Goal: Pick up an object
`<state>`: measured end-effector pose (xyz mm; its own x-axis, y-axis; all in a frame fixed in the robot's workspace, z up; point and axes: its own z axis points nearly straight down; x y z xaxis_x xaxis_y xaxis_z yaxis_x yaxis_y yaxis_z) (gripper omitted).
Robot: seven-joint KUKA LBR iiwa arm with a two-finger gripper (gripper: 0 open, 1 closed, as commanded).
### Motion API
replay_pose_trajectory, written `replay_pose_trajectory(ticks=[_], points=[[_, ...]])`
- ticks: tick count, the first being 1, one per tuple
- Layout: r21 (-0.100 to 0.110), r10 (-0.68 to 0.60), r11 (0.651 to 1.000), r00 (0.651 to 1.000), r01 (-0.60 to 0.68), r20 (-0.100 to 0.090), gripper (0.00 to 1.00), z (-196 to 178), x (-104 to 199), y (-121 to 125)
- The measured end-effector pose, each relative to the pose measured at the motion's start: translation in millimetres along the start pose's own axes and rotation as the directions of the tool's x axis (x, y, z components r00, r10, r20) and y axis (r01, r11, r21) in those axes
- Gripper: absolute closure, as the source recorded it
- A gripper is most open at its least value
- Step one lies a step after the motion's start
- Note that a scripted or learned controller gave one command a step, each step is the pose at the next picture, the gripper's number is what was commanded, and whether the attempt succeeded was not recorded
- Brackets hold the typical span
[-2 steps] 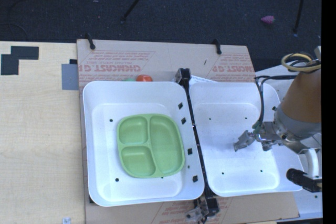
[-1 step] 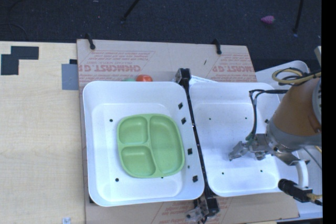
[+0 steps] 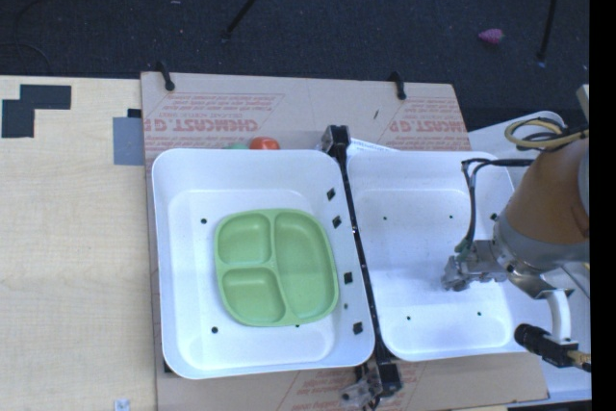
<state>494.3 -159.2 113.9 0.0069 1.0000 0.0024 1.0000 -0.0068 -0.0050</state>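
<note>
Nearest the lens, the arm leans in from the right, its orange band uppermost. Below it sit the left bin and the right bin, touching along a dark divider. A green plate with three compartments lies flat in the middle of the left bin; it is the likeliest thing to pick. The gripper hangs low over the right side of the right bin, well apart from the plate; whether it is apart or together I cannot tell. A small orange thing rests just behind the left bin's far rim, outside it.

To do this step well, I judge the arm should lift clear of the divider, cross to the left bin and come down on the plate's raised rim or an inner ridge. A flat plate offers little grip elsewhere and may slide.
</note>
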Motion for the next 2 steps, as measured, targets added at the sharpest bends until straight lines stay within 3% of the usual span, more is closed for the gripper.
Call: replay_pose_trajectory(ticks=[1, 2], points=[[-0.008, -0.008, 1.0, 1.0, 0.008, 0.003, 1.0, -61.1, -2.0, 6.6], [-0.006, -0.008, 1.0, 1.0, 0.008, 0.003, 1.0, -93.0, -2.7, 7.2]])
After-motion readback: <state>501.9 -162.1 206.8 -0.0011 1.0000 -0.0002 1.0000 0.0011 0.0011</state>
